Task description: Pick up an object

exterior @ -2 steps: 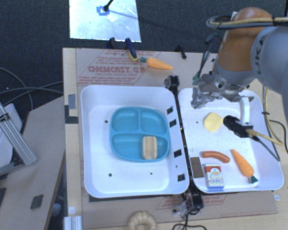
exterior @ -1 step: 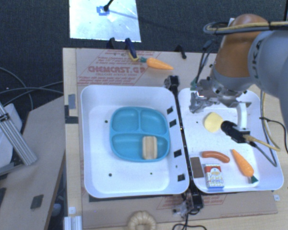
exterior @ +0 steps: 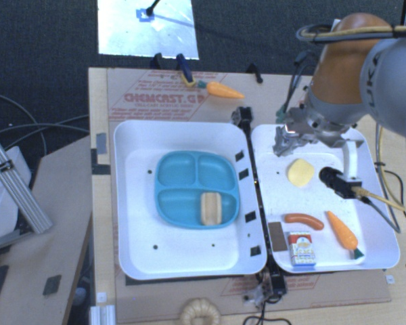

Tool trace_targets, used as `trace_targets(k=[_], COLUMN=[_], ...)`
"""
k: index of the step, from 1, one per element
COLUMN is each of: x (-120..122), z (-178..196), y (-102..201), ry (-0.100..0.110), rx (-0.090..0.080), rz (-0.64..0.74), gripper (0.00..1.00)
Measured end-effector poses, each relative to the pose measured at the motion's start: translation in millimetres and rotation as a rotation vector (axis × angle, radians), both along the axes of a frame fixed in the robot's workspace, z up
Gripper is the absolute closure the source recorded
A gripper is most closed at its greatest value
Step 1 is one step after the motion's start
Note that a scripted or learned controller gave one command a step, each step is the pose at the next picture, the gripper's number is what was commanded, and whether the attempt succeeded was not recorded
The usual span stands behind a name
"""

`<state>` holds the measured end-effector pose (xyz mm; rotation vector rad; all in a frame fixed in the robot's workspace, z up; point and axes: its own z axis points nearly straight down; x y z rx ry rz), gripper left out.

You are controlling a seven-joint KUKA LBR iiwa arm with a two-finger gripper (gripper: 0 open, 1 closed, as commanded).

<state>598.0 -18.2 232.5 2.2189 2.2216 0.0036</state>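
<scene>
Down at the very front sits a pale ring [exterior: 199, 311]. In the right bin [exterior: 386, 249], the tool [exterior: 286, 143] hangs by the back left corner; I cannot tell if it is apart or together. A yellow lump [exterior: 300, 172] lies just beside it, easiest to grab. Come straight down over its middle. Bare floor lies all round it, but the bin's walls are near the tool.

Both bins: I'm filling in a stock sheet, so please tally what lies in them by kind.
Blue plate: 1
Bread slice: 1
Yellow piece: 1
Sausage: 1
Carrot: 1
Small box: 1
Grey flat block: 1
Total: 7
</scene>
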Motion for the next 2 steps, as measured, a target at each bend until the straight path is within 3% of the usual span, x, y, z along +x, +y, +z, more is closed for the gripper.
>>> trace_targets(k=[1, 2], x=[-9.6, -0.4], z=[-7.9, 2.1], y=[4.0, 8.4], ry=[0.003, 0.0], rx=[-0.001, 0.0], rz=[-0.001, 0.004], gripper=[1.0, 1.0])
